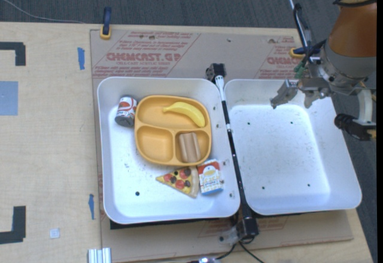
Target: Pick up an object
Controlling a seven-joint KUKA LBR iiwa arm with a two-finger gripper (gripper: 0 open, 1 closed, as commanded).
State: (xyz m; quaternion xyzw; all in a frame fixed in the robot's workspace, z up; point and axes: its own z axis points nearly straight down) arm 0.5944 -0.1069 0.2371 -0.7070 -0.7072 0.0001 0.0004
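Hovering over the right bin [335,196] at its two o'clock corner, the claw [296,95] hangs spread and empty; nothing is picked yet, with the banana [185,113] untouched.

The hand [297,93] hangs over the right bin's [335,193] far rim. Well left of it, the left bin [114,196] holds a tray [157,143], with a banana [184,112] in it, a can [125,111] beside it, and a pizza slice [179,180] and carton [210,177] nearer the camera.

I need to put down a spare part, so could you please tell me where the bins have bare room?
The right bin has a bare floor between its walls. The left bin is crowded: the yellow tray fills its middle, bordered by the can, pizza slice and carton. Its lower left corner is free.
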